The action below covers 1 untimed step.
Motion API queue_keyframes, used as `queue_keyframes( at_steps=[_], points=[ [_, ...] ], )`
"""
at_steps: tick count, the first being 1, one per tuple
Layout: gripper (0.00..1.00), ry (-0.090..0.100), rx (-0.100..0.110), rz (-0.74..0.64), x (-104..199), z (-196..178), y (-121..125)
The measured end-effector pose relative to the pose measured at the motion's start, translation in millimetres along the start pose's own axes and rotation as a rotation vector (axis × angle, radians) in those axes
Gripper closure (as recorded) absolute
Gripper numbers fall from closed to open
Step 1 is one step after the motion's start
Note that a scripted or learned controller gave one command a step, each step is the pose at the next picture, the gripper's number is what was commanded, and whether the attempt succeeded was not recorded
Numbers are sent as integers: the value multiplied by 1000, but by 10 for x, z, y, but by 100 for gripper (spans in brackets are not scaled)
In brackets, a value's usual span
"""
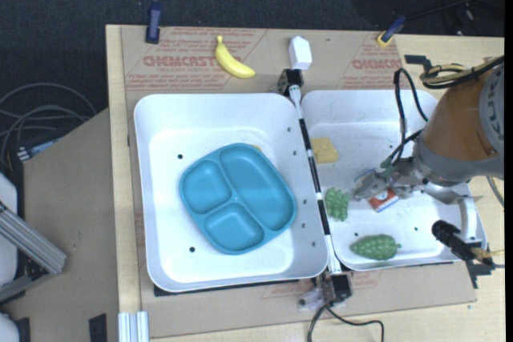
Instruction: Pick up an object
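Reaching in over the right bin (417,104) from its right edge, the gripper (377,187) hangs low near the middle, an orange-red object (383,202) touching or just under its tip toward the front edge (whether it is pinched, I cannot tell).

Two white bins side by side on bench. Left bin (152,132) holds a blue divided plate (235,196), three compartments, roughly centred. Right bin (353,104): yellow sponge-like block (324,150) far-left by the divider; green leafy item (337,203) left-centre; green bumpy item (374,246) near the near wall. Arm (461,132) comes in from right w/ orange band, gripper (375,187) low over right bin's middle, just beside a small red/white object (383,202); can't tell if touching. Banana (232,61) on cardboard (184,60) beyond left bin. White clip (300,52) at far end of divider.
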State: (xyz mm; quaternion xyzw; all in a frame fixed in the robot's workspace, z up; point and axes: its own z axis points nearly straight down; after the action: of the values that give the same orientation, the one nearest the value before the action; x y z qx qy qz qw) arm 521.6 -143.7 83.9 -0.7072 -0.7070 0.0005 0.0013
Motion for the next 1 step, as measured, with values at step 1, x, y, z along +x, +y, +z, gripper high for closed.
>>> queue_keyframes(
  at_steps=[1],
  points=[
    [100,-1,-3,0,0,-102,7]
  ],
)
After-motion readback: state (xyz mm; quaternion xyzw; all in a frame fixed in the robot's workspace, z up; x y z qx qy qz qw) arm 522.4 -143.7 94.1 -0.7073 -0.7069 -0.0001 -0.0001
